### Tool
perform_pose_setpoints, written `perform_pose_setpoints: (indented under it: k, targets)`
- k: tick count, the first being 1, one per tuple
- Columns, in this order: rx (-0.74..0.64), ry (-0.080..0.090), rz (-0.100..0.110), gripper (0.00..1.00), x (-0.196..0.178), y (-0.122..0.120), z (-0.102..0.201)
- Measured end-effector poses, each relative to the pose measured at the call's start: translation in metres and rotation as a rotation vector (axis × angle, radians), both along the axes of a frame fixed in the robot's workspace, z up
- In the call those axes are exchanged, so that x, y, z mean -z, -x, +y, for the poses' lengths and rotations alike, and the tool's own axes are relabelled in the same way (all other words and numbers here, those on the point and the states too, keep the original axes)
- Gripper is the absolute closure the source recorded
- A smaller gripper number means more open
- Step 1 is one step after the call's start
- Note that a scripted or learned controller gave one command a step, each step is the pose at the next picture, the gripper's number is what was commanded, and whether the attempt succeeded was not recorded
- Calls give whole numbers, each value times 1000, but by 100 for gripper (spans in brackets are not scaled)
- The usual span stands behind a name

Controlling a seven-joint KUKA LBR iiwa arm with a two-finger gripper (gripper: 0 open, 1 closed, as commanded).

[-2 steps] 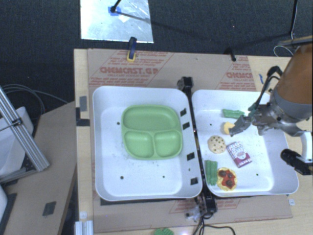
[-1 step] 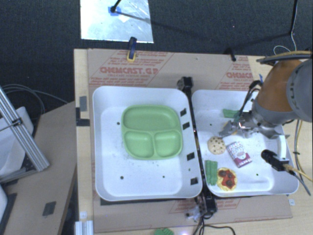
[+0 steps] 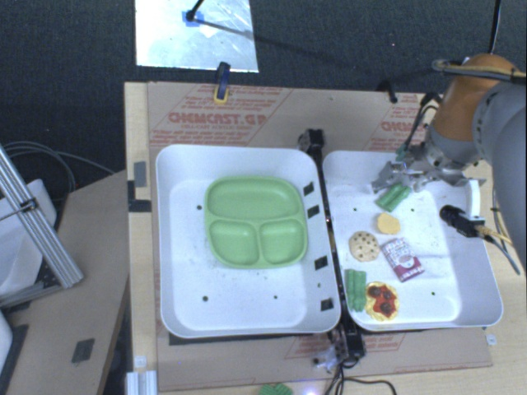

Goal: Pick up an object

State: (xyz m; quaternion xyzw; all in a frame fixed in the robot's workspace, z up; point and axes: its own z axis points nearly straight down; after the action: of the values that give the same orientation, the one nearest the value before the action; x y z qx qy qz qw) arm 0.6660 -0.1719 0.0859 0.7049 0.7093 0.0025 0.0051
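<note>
The arm (image 3: 494, 109) is built of rounded, smooth-shelled segments in a pale grey, with a broad orange band (image 3: 461, 97) wrapping the section just above the wrist (the orange looks glossy, catching a soft highlight near its far edge). Below the band, the wrist narrows into a grey metal flange. The gripper (image 3: 394, 179) is bare silvery metal, angular and flat-sided against the curved shells behind it. Thin dark cables run along the wrist's left side, and one dark cable (image 3: 496, 11) rises from the arm's far side.
</note>
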Motion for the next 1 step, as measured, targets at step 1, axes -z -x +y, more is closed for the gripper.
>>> perform_pose_setpoints:
  k: [1]
  targets:
    - [6,-2,5,0,0,-1,-36]
